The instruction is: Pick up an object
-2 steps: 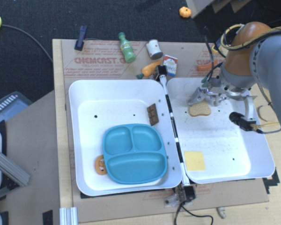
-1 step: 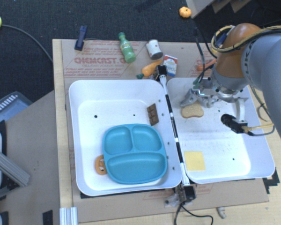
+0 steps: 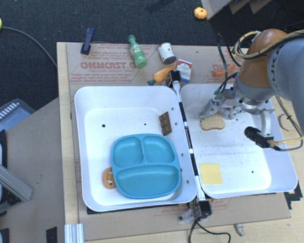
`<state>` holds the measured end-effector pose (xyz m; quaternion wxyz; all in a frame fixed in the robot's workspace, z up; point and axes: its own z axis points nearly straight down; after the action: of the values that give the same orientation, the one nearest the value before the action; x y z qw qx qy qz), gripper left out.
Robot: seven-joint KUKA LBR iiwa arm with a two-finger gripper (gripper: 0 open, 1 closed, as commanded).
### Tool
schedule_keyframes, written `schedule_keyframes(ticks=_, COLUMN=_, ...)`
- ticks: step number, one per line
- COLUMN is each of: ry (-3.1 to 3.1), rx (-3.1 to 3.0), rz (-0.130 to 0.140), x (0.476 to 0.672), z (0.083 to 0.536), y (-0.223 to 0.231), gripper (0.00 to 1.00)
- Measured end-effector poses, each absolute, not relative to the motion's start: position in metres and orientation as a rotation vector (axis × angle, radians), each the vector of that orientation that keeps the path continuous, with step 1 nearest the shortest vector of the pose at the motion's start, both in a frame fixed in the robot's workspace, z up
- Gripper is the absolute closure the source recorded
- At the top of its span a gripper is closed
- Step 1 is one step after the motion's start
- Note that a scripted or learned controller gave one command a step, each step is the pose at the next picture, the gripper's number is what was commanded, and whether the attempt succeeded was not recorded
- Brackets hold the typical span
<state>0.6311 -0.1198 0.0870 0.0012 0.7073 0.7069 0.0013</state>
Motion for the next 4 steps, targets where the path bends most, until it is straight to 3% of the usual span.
schedule_keyframes(ticks=3, ry=2.216, rx=2.220, rz=0.007, x=0.603, z=0.087, y=-0.096, gripper=0.00)
schedule_keyframes(ticks=4, ry=2.217, rx=2.219, rz=0.007, x=0.581, z=0.087, y=-0.098, gripper=0.00)
